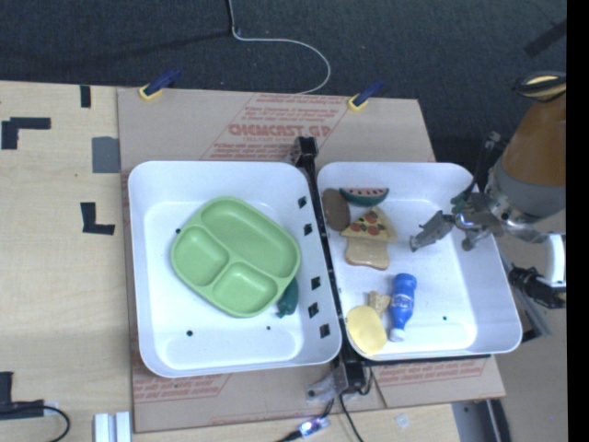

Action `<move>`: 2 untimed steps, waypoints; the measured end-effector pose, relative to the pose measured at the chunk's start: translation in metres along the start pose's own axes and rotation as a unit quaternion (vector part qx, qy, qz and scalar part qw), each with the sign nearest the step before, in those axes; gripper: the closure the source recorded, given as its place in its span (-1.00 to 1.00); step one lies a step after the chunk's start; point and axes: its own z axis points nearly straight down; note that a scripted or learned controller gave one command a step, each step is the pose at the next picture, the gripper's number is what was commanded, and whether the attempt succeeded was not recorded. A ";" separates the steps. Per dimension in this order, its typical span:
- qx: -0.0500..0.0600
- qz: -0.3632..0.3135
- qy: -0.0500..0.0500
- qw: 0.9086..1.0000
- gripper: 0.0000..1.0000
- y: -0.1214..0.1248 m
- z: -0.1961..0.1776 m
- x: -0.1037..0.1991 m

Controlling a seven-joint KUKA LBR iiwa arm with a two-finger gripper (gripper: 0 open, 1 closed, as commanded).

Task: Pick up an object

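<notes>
The bench carries two white bins side by side: the left bin (pixel 156 191) holds a big green divided plate (pixel 236 256) with a small dark teal thing (pixel 287 298) tucked against its lower right edge, and the right bin (pixel 460 334) holds all the small items. The grey arm with its orange band (pixel 538 155) comes in from the right edge of the view, and its gripper (pixel 431 234) hangs over the right half of the right bin, pointing left and slightly down the picture, above bare white floor with nothing between the fingers. The fingers look spread a little, one dark tip visible near the middle of the bin, though the slant of the camera makes the gap hard to judge (I read them as apart).

What the pick turns on: every candidate lies to the left of the gripper. Nearest is the pizza slice toy (pixel 370 238), just beside the fingertip, long axis running up and down the picture. The blue bottle (pixel 401 306) lies below and a bit left of the gripper, near the front wall, long axis roughly upright in the view with a slight tilt. The yellow lemon-like piece (pixel 366 329) touches the bin's front left corner. At the back sit a watermelon slice (pixel 364 193) and a brown cookie-like piece (pixel 335 212), which touches the pizza toy
</notes>
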 end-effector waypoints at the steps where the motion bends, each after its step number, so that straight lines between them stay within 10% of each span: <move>1: -0.010 -0.002 -0.002 1.000 -1.00 -0.061 -0.294 0.044; 2: 0.007 -0.002 0.001 1.000 -1.00 -0.062 -0.145 0.094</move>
